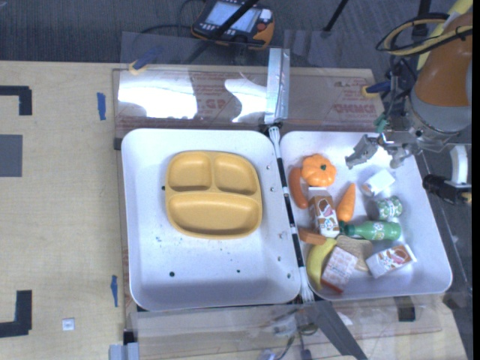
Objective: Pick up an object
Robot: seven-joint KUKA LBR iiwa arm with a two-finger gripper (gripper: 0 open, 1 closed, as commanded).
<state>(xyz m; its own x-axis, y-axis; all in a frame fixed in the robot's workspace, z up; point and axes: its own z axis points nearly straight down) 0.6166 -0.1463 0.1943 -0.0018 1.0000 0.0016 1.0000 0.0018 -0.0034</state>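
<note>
My gripper (376, 154) hangs over the far part of the right bin (439, 257), open, with nothing between its fingers. Just below it lies a small white block (377, 181). To its left sits an orange pumpkin toy (319, 170). Further toward the front lie a carrot (346, 202), a small brown-and-white carton (324, 213), a green-and-white can (388, 208) and a green bottle (373, 231) on its side. A banana (318, 261), a red-and-white packet (341, 268) and another small carton (391, 260) crowd the near end.
The left bin (142, 261) holds a yellow divided plate (214, 193). A raised divider (279, 201) separates the two bins. Behind them stand a clear plastic wall (195, 96) and a handheld controller (231, 21).
</note>
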